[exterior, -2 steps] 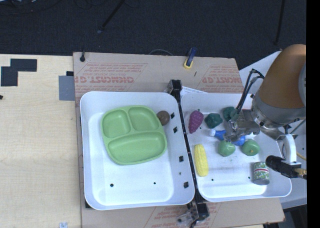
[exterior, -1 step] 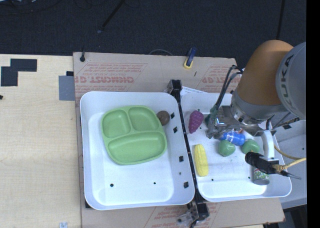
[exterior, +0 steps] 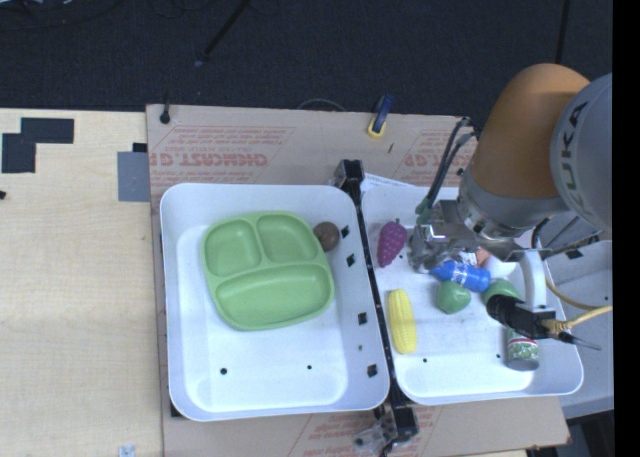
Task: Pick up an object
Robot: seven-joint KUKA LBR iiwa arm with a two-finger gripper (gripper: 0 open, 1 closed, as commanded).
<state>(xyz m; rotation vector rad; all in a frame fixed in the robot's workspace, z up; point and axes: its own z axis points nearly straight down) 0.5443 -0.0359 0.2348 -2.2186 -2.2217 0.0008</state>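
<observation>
My gripper (exterior: 430,247) hangs low over the back of the right bin (exterior: 470,385), under the grey and orange arm. A blue and white object (exterior: 463,274) lies just to its right, close to it or touching it. A purple bunch of grapes (exterior: 391,242) lies just left of the gripper. A green round fruit (exterior: 452,297) sits in front of it, and a yellow corn cob (exterior: 401,320) lies near the bin's left wall. A small tin can (exterior: 521,352) stands at the front right. Another green piece (exterior: 500,292) is partly hidden by the robot's parts.
The left bin (exterior: 190,345) holds a green divided plate (exterior: 268,270) and a small brown ball (exterior: 326,235) by its right wall. A black divider (exterior: 368,285) runs between the bins. Cardboard lies under both bins.
</observation>
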